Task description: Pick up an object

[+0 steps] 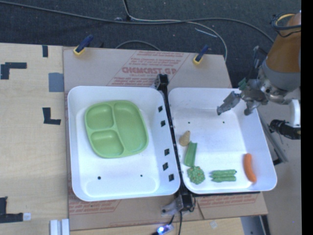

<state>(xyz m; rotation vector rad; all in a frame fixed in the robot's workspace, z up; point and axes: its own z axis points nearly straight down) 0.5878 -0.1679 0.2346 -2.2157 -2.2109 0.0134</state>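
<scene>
The right bin (215, 99) holds a small tan piece (184, 139), a green stick (190, 153), a broccoli floret (196, 174), a green bean pod (223, 175) and an orange carrot (250, 167). They lie along the bin's left and near sides. My gripper (238, 106) hangs over the bin's far right corner, well apart from all of them. It is open, its two dark fingers (226, 104) spread, with nothing between them.
A green divided plate (116, 128) lies in the left bin (122, 185). A black divider (168, 131) runs between the two bins. Cables cross the dark floor behind the bench, and two clamps (83, 44) hold the cardboard sheet at the back.
</scene>
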